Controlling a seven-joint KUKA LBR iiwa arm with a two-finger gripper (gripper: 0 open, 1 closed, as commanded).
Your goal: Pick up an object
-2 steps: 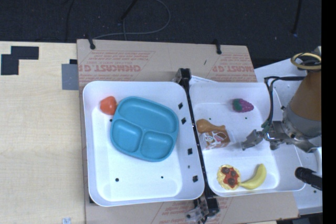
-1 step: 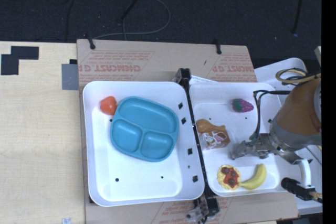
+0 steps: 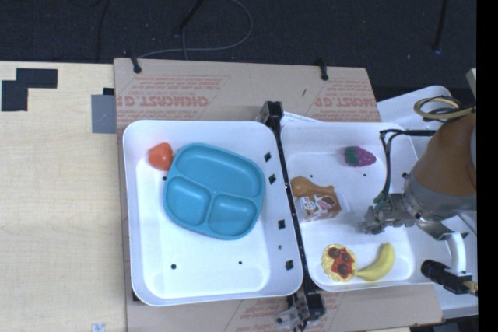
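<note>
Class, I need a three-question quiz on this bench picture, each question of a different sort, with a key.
1. True or false: the blue divided plate lies in the left bin.
2. Which item lies nearest the banana? A) purple grapes B) small pizza C) orange-red fruit
3. Fill in: the tool hangs over the ____ bin.

Key: 1 true; 2 B; 3 right.

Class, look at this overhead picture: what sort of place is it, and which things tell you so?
Probably a robotics lab bench for grasping trials: two white bins side by side, toy food such as a banana, and a robot arm's gripper reaching in.
</note>
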